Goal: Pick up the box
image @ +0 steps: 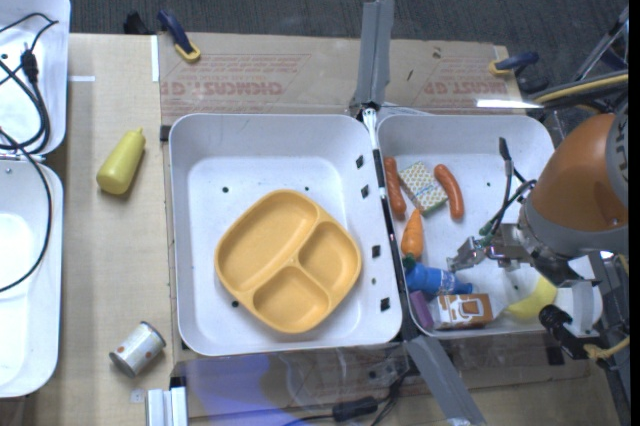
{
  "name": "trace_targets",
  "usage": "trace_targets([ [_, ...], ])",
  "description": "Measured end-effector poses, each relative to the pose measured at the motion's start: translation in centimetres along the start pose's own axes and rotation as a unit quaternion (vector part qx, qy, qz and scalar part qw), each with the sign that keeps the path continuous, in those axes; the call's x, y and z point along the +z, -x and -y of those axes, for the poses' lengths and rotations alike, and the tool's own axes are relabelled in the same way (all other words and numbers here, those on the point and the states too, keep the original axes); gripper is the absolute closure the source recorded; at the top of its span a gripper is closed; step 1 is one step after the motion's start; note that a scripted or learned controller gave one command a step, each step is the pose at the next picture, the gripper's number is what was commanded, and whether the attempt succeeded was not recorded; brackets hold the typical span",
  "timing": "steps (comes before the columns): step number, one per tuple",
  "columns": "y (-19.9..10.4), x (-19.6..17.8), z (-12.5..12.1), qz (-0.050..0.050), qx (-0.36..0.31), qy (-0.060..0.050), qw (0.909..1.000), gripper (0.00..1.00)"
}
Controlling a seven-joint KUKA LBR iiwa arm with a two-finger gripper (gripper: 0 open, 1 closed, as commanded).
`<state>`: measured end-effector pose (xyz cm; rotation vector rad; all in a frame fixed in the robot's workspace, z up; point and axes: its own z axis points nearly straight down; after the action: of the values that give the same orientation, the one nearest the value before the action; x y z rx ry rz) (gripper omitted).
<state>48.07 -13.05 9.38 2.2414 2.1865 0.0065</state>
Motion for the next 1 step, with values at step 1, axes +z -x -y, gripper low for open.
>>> trace_targets([
  [1,-3.53,0.35,-4.41,-0.001,0.144,-0.007,0.9896,0.0],
])
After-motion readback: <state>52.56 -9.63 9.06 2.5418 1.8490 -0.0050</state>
